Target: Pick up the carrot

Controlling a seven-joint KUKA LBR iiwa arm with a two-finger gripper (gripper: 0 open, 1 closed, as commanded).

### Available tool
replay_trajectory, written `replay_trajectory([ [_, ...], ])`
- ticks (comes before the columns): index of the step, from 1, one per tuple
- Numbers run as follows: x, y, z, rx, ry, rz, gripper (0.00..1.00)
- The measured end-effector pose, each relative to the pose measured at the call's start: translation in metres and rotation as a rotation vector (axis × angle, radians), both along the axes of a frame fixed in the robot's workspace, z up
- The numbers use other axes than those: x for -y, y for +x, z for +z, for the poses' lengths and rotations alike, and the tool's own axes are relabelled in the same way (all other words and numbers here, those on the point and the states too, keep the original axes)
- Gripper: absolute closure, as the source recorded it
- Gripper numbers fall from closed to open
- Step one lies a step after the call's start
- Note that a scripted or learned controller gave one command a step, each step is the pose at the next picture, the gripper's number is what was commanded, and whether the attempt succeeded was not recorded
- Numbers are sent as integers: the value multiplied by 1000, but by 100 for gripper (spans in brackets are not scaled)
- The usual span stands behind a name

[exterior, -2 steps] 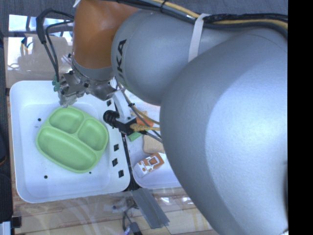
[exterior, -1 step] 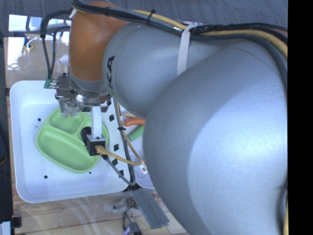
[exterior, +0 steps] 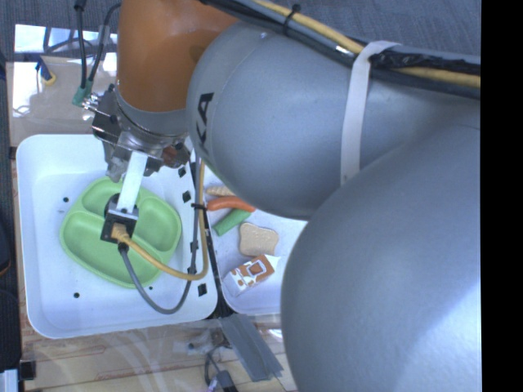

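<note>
The carrot (exterior: 230, 205) lies in the right bin (exterior: 245, 300) close to its left wall, orange, with a green piece (exterior: 233, 221) at its lower side. The arm's big grey body hides its right end. My gripper (exterior: 129, 155) hangs over the far part of the left bin (exterior: 41, 219), above the upper edge of a green plate (exterior: 155, 227). It is to the left of the carrot, across the wall between the bins. Nothing is seen held in it.
A slice of toast (exterior: 258, 239) and a small orange and white box (exterior: 252, 273) lie in the right bin just below the carrot. The arm covers most of the right bin. Cables and clutter sit beyond the left bin's far edge.
</note>
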State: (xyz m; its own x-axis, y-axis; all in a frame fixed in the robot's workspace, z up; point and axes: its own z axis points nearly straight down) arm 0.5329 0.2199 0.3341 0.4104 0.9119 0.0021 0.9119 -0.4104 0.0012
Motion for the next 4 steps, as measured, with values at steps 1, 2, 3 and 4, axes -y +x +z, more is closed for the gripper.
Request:
replay_trajectory([
  [1, 76, 50, 106, 5, 0, -155, 100],
  [2, -2, 22, 94, -7, -2, -123, 100],
  [3, 1, -38, 110, -3, -1, -45, 100],
  [4, 2, 13, -32, -18, -9, 49, 100],
])
